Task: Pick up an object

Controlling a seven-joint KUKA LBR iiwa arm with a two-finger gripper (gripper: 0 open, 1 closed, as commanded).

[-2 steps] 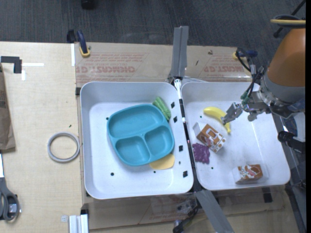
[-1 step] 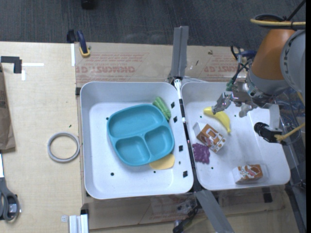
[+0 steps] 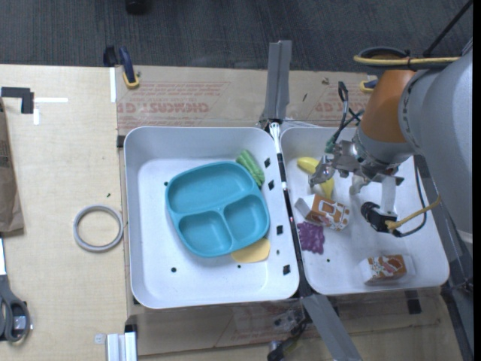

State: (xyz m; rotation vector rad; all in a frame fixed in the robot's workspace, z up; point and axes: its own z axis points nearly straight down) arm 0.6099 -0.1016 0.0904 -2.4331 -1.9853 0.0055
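Carton [image 3: 386,268] nearest, at near edge of right bin [image 3: 428,273]. Second carton [image 3: 329,213] mid-bin, just below gripper [image 3: 325,177]; purple item [image 3: 310,236] beside it on left, yellow item [image 3: 308,164] farther back. Gripper hangs over bin's left part; finger state cannot tell, nothing seen held. Left bin [image 3: 146,224] holds blue tray [image 3: 216,209], green item [image 3: 252,167] at far corner, yellow piece [image 3: 252,253] near. Ring [image 3: 98,227] on bench, left.
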